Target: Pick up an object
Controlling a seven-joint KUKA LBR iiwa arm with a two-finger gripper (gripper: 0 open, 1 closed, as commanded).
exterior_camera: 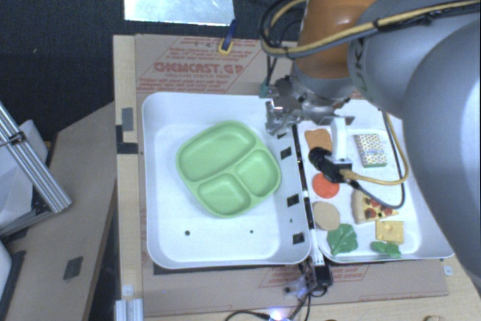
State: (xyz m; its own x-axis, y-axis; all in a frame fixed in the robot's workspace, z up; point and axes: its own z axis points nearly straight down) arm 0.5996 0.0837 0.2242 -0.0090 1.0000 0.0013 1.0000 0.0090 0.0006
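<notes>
The arm reaches in from three o'clock and hangs its wrist over the divider between the two white bins, so its grey bulk and orange band cover the upper part of the right bin (421, 248). The gripper (279, 119) sits at the top of that divider; whether its fingers are released or clenched cannot be told, and nothing is seen between them.

The left bin (161, 237) holds a green divided plate (228, 168), lying flat and tilted toward one o'clock, probably a drop-off spot more than a target. The small toy foods are gathered in the right bin, which suggests picking happens there. The orange slab (319, 139) lies nearest, just beside the gripper at about four o'clock. Below it at six o'clock come the red disc (325, 187), then the tan cookie (326, 216) and the green leaf (343, 238). The patterned box (370, 149) lies at three o'clock of the slab, the pizza slice (366, 208) and cheese block (389, 230) further toward five o'clock.
</notes>
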